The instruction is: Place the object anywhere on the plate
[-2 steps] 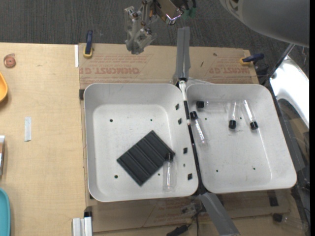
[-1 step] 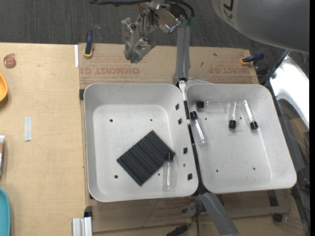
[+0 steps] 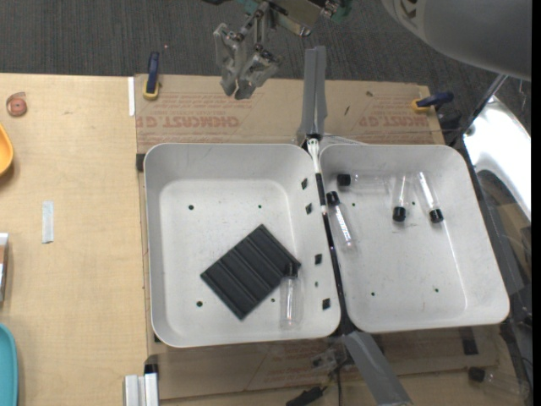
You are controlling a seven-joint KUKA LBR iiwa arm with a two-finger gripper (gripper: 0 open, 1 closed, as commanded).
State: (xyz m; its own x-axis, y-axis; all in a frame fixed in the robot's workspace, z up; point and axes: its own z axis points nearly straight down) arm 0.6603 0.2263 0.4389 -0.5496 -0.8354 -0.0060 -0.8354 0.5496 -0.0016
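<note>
Claw (image 3: 243, 87) hangs above far edge of left bin (image 3: 169, 163). Dark ribbed plate (image 3: 248, 271) lies in left bin; clear vial (image 3: 290, 299) touches plate's right corner. Four vials in right bin (image 3: 473, 252).

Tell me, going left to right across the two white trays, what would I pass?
Left bin → dark ribbed plate → clear tube beside the plate → tube near the divider → two black-capped tubes → right bin.
</note>
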